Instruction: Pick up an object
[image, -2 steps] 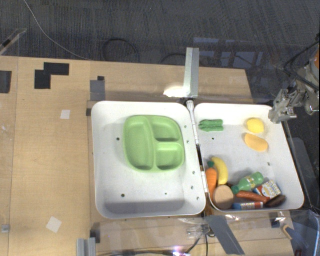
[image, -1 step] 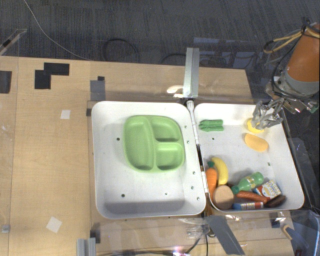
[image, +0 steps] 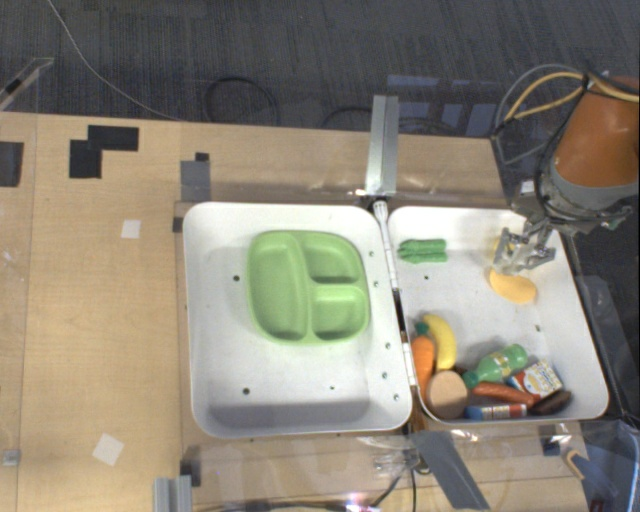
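Observation:
My gripper (image: 520, 254) hangs over the upper right of the right bin (image: 470, 330), just above a flat yellow-orange piece (image: 514, 288). Its metal fingers point down and nothing shows between them. A green pod-shaped toy (image: 421, 250) lies at the bin's upper left. Along the bin's lower edge sit a banana (image: 441, 338), a carrot (image: 424, 360), a round tan piece (image: 449, 393), a green bottle (image: 497, 363), a small carton (image: 539, 378) and a red-and-dark stick (image: 510, 408).
The left bin (image: 215, 380) holds a green divided plate (image: 305, 286). A metal divider (image: 392, 290) runs between the bins. The orange-banded arm (image: 595, 150) and its cables stand over the bench's upper right corner.

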